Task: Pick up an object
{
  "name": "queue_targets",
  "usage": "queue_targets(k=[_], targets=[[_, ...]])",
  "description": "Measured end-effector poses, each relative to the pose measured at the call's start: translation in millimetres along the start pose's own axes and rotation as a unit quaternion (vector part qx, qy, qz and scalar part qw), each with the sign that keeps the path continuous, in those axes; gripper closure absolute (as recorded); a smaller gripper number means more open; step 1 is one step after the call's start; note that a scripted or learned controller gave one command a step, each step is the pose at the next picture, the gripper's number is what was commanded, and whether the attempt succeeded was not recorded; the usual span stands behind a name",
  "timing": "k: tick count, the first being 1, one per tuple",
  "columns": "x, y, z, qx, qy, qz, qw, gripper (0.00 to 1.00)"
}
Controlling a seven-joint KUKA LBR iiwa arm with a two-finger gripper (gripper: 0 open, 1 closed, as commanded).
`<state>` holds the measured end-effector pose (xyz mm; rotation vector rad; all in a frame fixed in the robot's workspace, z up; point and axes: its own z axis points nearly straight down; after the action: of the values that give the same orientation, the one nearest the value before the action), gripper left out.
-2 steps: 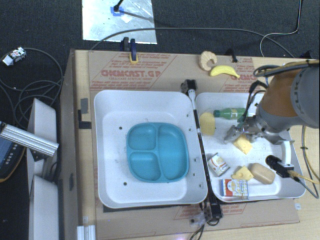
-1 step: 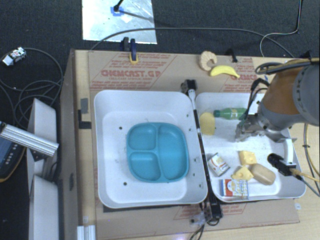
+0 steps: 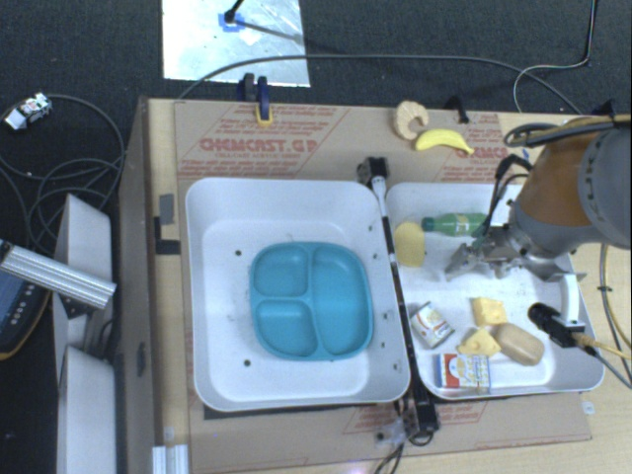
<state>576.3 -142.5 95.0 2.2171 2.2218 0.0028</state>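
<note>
**My gripper low in the right bin, nothing seen in its hold**

My gripper is down inside the right bin, near the middle of its upper half, with my grey arm and its orange band reaching in from the right. I cannot tell from this angle whether the gripper is open or closed, and I see no object held in it.

The things I could pick lie around it. A green bottle lies on its side just above the gripper, close to it. A yellow lemon-like fruit sits to the left, by the wall between the bins. Below are a small printed packet, a yellow wedge, a second yellow piece touching a tan roll, and a flat red-and-blue box at the near wall.

The left bin holds a blue divided plate. On the bench beyond the right bin lie a banana and, just beside it, a pale tan piece.
</note>
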Motion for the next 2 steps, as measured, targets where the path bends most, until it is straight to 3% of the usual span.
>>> queue_targets(k=[1,2], targets=[[-24.9,-49.5,10.7,0.001,0.000,0.001,1.0000,0.00],[-24.5,-48.4,0.1,0.000,0.000,0.000,1.0000,1.00]])
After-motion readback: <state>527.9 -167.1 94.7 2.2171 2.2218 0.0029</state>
